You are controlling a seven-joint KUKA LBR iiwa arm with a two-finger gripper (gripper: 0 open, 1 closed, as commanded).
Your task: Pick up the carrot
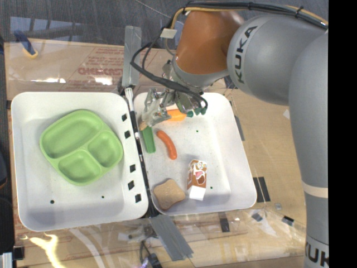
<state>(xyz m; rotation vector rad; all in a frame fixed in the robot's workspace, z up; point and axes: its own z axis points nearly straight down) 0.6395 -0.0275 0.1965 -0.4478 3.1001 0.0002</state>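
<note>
Currently, right bin (237, 149), far end: carrot (175, 115), orange w/ green tip, lies just under the gripper (162, 109), partly hidden by it. Can't tell if pincer is open or closed. Judged: light, stiff, smooth toy, likely slippery; best taken across mid-body, not the tapered end. Nearby: green stick (148, 140) by bin wall, red sausage (167, 144) just beside, both close enough to crowd a grab. Bread piece (168, 194) and small carton (197, 179) well apart. Left bin (28, 149): green tray (81, 146).
</note>
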